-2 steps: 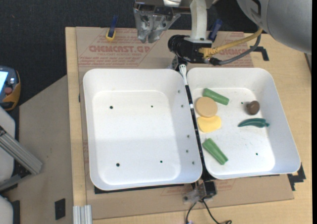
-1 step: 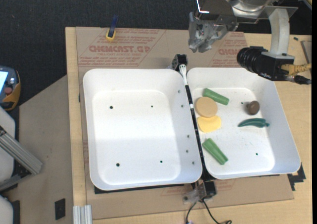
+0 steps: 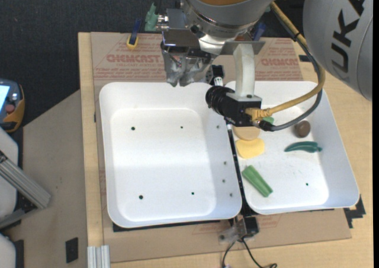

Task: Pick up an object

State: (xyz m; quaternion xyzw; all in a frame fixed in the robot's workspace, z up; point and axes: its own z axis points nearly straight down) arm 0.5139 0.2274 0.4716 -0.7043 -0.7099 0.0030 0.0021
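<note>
you see the grey arm's two-finger gripper (image 3: 182, 76) hanging above the back rim of the left shallow white bin (image 3: 118, 160), and you cannot tell how its jaws stand. the right shallow white bin (image 3: 331, 172) holds a flat yellow piece (image 3: 251, 148), a green block (image 3: 257, 180), a curved teal pod (image 3: 303, 147) and a small brown nut (image 3: 302, 128).

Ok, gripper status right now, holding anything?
Gripper: cannot be told from this view; nothing seen held. It hangs over the back rim of the left bin.
</note>
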